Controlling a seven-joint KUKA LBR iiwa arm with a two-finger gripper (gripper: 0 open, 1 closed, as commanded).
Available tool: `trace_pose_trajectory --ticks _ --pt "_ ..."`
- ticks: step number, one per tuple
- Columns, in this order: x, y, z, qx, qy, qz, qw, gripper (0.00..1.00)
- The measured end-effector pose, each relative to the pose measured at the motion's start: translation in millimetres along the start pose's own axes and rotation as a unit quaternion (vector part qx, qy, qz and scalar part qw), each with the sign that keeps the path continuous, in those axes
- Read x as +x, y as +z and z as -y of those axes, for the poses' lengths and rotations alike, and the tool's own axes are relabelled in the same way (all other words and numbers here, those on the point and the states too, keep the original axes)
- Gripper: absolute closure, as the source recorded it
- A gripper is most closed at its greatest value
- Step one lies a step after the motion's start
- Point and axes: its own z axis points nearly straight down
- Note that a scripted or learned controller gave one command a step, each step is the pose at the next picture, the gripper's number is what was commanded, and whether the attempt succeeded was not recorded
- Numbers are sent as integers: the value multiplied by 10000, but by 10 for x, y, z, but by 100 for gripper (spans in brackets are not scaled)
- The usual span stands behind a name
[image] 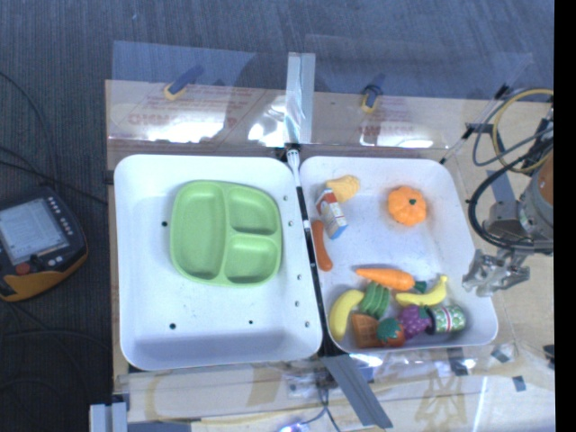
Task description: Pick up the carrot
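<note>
Two shallow white bins sit side by side on the bench. The left bin (pixel 144 331) carries a green divided plate (pixel 225 232), lying flat in its upper middle part with three compartments, none of which holds anything. The right bin (pixel 454 196) holds all the play food. The carrot (pixel 385 278) lies on its side a little below the bin's centre, its orange body pointing toward the left wall and its leafy end toward the right, just above the heap along the near edge. That heap fills the lower part of the bin: a yellow lemon (pixel 344 311) at its left end, a green vegetable (pixel 376 300) touching it, a strawberry (pixel 390 332) and a brownish piece (pixel 364 330) below, purple grapes (pixel 413 322) next to them, a banana (pixel 425 294) curving over the top, and a small can (pixel 449 318) toward the lower right corner. An orange pumpkin (pixel 407 206) stands alone near the upper right of the bin. Near the upper left corner lie a yellow corn-like piece (pixel 342 186) and a small carton (pixel 330 215), touching; a red sausage (pixel 320 245) lies along the left wall below them. The gripper (pixel 490 275) hangs outside the right bin, just beyond its right wall, apart from the carrot and grasping nothing; whether its fingers are spread or closed cannot be told.
</note>
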Motion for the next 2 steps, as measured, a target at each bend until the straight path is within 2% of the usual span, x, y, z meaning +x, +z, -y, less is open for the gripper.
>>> trace_pose_trajectory --ticks 1,2 --pt "1 387 -2 4 593 5 9982 100" --pt "-20 287 10 19 593 11 9982 100"
